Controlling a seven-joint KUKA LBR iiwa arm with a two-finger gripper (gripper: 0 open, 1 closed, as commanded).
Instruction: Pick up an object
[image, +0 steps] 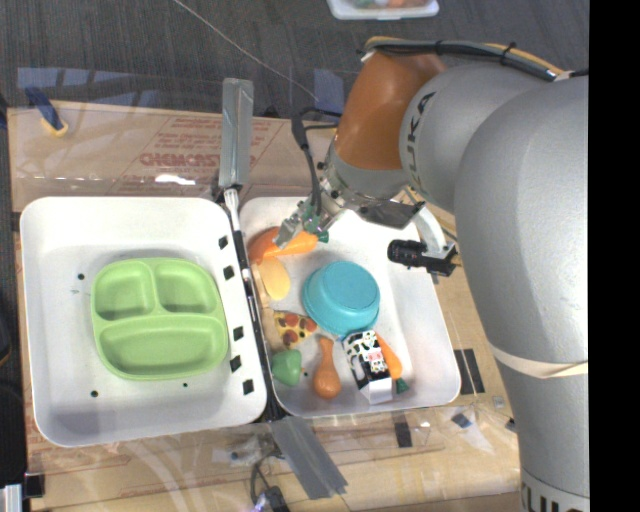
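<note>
In the right bin (425, 330) lie several toy foods. My gripper (308, 226) hangs over the bin's far left corner, fingers pointing down and left. A small orange wedge-shaped toy (298, 241) sits between the fingertips, and the gripper is shut on it. Just left of and below that toy lies a round orange piece (261, 247), with a yellow piece (275, 282) under it. A blue bowl (342, 297) lies in the middle of the bin, close to the gripper's lower right.
Along the right bin's near side lie a pizza slice (293, 324), a green pepper (286, 367), a tan gourd (327, 372), a cow-print carton (367, 362) and a carrot (393, 362). The left bin (50, 300) holds a green divided plate (158, 318). The arm's bulk covers the right side.
</note>
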